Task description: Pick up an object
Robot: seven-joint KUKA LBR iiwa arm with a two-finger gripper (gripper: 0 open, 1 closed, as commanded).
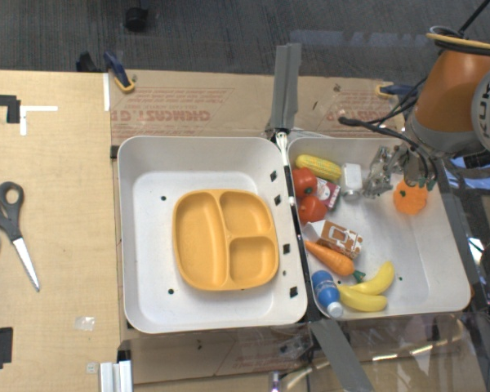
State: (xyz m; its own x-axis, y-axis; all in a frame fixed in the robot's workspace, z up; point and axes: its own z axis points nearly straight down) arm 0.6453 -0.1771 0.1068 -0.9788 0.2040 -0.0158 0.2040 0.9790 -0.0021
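My gripper (381, 174) hangs over the back of the right bin (441, 260), reaching in from the right under the orange wrist band. An orange fruit (410, 198) lies just to its right, close by; whether they touch I cannot tell. A small white block (353, 174) and a yellow corn cob (318, 167) lie to its left. Further left are a red pepper (305, 198) and a red packet (330, 193). Toward the front lie a brown and white box (341, 238), a carrot (330, 258), a banana (367, 289) and a blue bottle (326, 291).
The left bin (139, 219) holds a yellow divided plate (226, 239). A raised rim with black clips (287, 219) separates the two bins. Scissors (13, 231) lie on the wooden bench at far left. Cables trail off the arm at upper right.
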